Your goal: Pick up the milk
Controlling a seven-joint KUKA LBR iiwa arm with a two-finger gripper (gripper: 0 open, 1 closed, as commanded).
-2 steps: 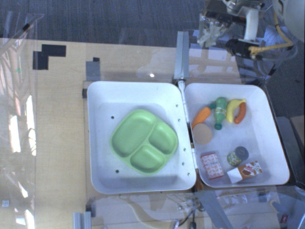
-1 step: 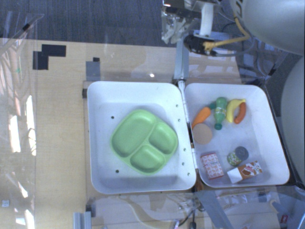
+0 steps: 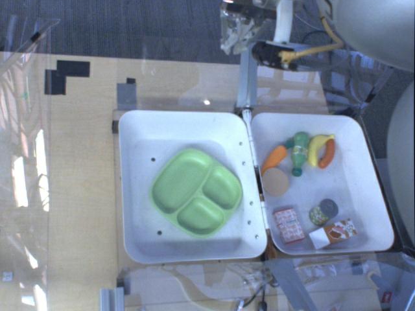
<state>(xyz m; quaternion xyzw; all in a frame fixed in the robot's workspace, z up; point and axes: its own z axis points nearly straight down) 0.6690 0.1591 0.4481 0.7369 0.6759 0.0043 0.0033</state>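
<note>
The milk point(image 3: 332, 234), a small carton, is seen lying flat by the near edge of the right bin point(image 3: 375, 173), its long axis running toward the near right corner, white end leftward. A descent should be centred over it, clear of the can point(image 3: 323, 211). At the far edge, the gripper point(image 3: 235, 34) hangs; its state cannot be told.
</note>
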